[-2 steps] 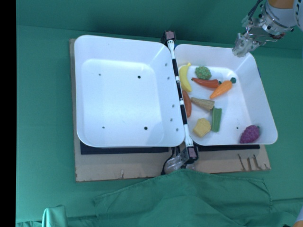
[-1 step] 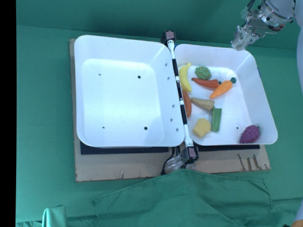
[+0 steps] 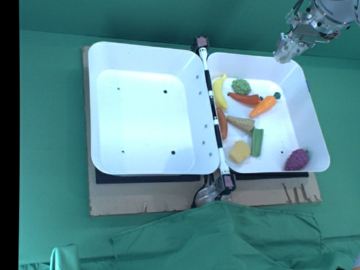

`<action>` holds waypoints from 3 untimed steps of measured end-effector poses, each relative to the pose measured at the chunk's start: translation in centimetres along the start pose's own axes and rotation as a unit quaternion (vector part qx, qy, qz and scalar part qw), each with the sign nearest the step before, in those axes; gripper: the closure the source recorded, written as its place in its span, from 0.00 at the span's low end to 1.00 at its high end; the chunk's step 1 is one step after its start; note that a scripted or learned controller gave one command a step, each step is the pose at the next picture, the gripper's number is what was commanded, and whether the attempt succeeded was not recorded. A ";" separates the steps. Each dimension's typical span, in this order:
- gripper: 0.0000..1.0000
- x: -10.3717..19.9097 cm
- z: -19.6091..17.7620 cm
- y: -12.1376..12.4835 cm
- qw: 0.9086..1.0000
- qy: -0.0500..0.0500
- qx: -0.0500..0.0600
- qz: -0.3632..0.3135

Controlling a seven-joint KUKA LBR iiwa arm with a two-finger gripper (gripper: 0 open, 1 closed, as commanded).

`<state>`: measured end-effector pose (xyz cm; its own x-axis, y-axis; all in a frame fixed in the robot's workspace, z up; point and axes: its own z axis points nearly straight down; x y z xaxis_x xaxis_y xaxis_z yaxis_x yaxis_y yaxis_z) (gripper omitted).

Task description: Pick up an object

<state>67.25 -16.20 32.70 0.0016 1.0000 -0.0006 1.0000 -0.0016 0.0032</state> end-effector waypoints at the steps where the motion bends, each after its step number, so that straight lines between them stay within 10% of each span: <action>1: 1.00 -2.7 0.3 -5.1 1.000 -0.001 0.001 0.003; 2: 0.00 -2.5 0.3 -4.9 1.000 -0.001 0.000 0.001; 3: 0.00 -2.1 10.0 -5.3 1.000 0.000 0.005 0.001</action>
<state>61.95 -18.26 22.67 0.0037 1.0000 -0.0001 1.0000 -0.0037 -0.0071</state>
